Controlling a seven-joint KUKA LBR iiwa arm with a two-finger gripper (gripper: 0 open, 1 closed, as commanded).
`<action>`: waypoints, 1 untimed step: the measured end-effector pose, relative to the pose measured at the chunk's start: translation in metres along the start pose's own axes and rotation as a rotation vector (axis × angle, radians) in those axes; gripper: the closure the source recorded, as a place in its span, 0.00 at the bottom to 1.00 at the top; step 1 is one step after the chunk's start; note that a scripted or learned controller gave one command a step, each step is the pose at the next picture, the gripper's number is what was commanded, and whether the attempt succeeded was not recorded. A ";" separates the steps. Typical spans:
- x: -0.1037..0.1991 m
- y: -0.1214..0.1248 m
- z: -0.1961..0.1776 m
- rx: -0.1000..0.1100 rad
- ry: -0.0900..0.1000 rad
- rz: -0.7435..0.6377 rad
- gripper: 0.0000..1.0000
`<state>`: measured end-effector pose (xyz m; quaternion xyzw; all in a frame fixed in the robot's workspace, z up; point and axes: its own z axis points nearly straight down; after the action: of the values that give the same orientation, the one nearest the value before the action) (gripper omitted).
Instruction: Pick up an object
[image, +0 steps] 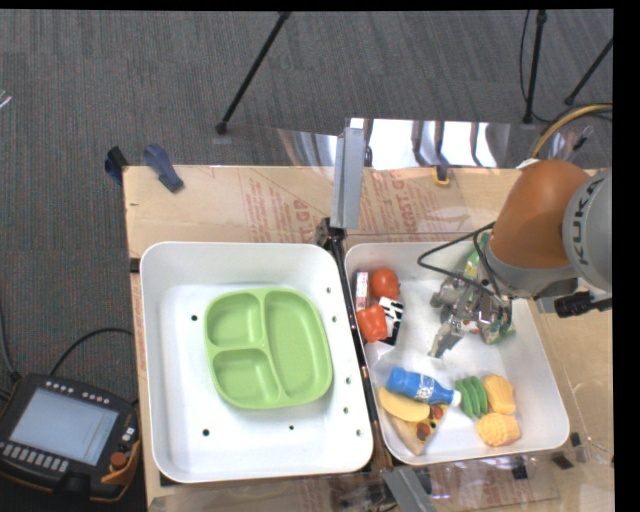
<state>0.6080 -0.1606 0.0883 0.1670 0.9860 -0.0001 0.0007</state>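
White letters reading "KU" are showing on the grey arm at the right edge. Red printed lettering is running upside down across the cardboard sheet lying beyond the two bins, too distorted to be read with certainty.

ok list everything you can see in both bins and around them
bins: 2, white, side by side on the bench
divided plate: 1, green, in the left bin
toy tomato: 1, red, right bin's far left corner
orange-red toy: 1, just below the tomato
bottle: 1, blue with white cap, right bin, near side
banana: 1, yellow, beside the bottle
green toy: 1, right of the bottle
corn-like toys: 2, yellow, right bin's near right
pendant: 1, black, on the floor, left
gripper: 1, metal, over the right bin
arm: 1, grey and orange, from the right
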 end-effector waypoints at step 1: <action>-0.006 -0.027 0.000 -0.001 -0.001 0.051 0.00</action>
<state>0.6045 -0.1884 0.0888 0.1921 0.9814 0.0004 0.0014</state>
